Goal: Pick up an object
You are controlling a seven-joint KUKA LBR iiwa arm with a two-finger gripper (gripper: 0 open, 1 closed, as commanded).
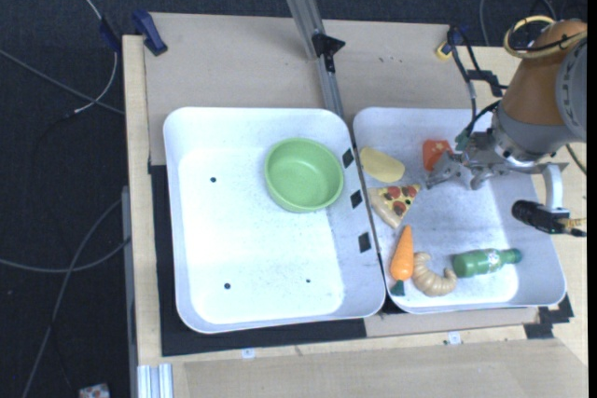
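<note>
Lying nearest the camera along the 6 o'clock edge of the right white plastic bin (546,289) are three small toy foods: a green plastic bottle with a white cap (483,262) on its side, a tan curled croissant-shaped toy (433,278) just beside it at its 9 o'clock, and an orange plastic carrot (402,254) touching the croissant's 10 o'clock end. All are looking light, stiff and smooth, so slipping is the likely risk; the bottle's round body is probably rolling easily, best pinched across its middle. Sitting farther in, a pizza-slice toy with red dots (394,201) and a pale yellow oval toy (381,165) are resting near the bin's 9 o'clock wall. A red-orange wedge-shaped toy (435,153) is lying at about 12 o'clock in the bin, likely the current target: small, hard, light, best taken across its narrow sides.

The grey two-finger gripper (446,176) is reaching in from 3 o'clock, its tip hovering just beside the red wedge at the wedge's 5 o'clock. Fingers are appearing slightly parted, nothing visible between them; touching the wedge or not is too close to call. In the left white bin (187,200), a light green plastic bowl (303,173) is sitting upright near 1 o'clock.
</note>
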